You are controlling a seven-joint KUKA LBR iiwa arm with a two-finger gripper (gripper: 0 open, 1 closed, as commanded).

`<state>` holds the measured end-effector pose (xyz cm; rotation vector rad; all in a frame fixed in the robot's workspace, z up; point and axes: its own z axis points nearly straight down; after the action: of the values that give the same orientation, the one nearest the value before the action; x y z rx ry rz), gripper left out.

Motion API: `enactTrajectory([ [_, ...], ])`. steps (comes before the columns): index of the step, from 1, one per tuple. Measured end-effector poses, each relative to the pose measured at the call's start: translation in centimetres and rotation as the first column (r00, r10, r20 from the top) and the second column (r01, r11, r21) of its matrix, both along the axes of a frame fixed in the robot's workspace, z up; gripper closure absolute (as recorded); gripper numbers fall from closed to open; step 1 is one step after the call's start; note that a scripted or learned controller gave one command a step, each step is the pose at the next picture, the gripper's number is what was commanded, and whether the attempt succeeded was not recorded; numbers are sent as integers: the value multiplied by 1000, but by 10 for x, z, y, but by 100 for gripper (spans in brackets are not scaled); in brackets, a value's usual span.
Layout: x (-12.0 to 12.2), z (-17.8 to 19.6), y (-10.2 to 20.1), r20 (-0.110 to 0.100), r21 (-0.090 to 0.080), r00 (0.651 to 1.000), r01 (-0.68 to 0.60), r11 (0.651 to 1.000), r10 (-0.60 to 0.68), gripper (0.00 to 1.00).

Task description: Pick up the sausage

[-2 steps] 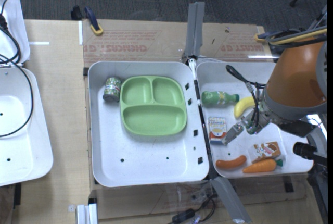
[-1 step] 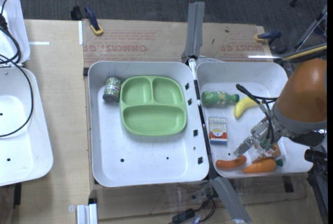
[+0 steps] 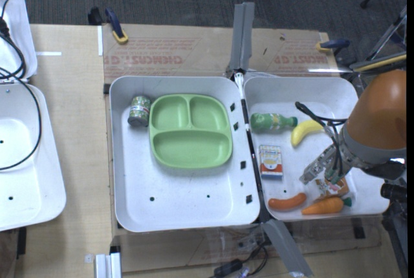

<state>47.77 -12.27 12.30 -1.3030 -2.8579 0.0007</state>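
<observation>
— Sausage (image 3: 286, 202) first: where does it lie?
— At the near edge of the right bin (image 3: 304, 92), just left of the carrot (image 3: 323, 206), below the small box (image 3: 271, 161).
— And the tool (image 3: 321, 170)?
— Low over the bin, right of the box, above the carrot; whether spread or pinched, one cannot tell. Likely the approach step. Next, it would need to shift left and down onto the sausage.
</observation>
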Motion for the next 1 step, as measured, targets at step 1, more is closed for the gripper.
enactTrajectory([
  [1,0,0,0,0,0,1000,0,1000,0,0],
])
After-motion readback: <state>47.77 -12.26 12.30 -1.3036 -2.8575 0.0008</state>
